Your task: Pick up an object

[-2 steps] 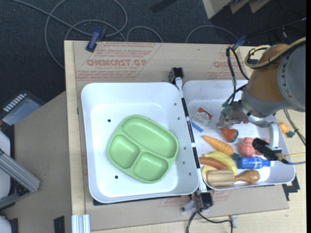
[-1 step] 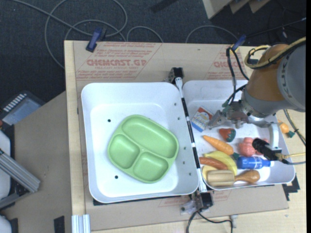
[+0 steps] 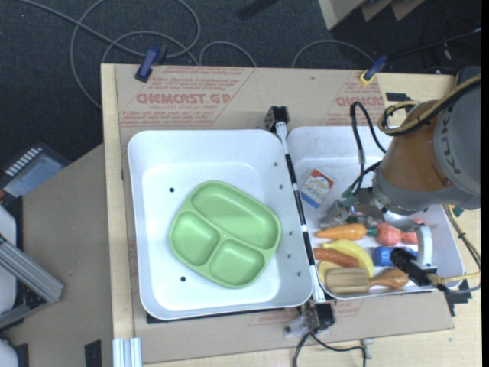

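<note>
robot lab: bench (image 3: 191, 90) with white bins (image 3: 153, 167), loose cables (image 3: 114, 21) on floor.

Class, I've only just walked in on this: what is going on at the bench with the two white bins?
A grey and orange robot arm reaches in over the right bin, above a heap of toy food: a carrot, a banana and a small carton. Its wrist hides the gripper, so nothing is visibly picked up yet. The left bin holds a green divided plate, which lies untouched.
</note>
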`<state>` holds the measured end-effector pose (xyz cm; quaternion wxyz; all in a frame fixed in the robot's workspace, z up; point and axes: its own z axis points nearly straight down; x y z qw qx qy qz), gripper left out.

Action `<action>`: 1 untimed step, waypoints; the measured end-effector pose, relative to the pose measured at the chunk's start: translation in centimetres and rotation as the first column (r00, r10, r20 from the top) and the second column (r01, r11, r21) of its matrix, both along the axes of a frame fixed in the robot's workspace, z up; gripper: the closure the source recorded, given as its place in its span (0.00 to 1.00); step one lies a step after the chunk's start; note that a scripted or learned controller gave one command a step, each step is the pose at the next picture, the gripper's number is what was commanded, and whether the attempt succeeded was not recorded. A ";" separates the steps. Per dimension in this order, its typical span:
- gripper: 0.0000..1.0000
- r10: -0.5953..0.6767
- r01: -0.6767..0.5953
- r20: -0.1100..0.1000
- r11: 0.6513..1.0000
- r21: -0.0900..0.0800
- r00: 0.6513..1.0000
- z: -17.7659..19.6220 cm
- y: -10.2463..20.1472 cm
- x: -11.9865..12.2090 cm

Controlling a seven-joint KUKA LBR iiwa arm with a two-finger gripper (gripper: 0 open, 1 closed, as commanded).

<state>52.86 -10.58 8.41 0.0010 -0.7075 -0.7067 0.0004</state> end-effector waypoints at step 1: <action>0.00 -0.001 0.001 0.002 1.000 -0.002 1.000 0.1 -6.5 -1.6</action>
